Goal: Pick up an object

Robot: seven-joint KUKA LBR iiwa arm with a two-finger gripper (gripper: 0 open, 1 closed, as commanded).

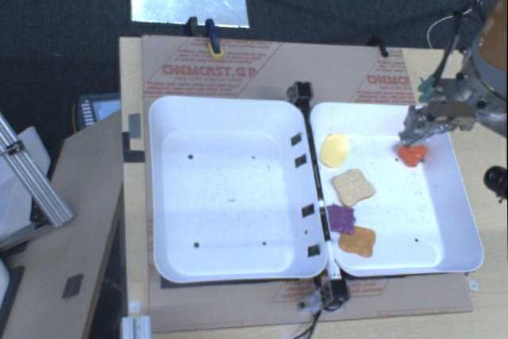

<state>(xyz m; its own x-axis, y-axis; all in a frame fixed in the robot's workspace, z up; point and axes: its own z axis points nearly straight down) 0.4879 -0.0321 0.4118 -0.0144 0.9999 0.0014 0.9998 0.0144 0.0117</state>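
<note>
We hold the claw over the red piece at three o'clock in the right bin; its grip we cannot tell. We should descend straight, centred.

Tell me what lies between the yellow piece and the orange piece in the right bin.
In the camera view, the tan bread-shaped piece and the purple piece lie between the yellow piece and the orange piece, along the right bin's left side.
</note>
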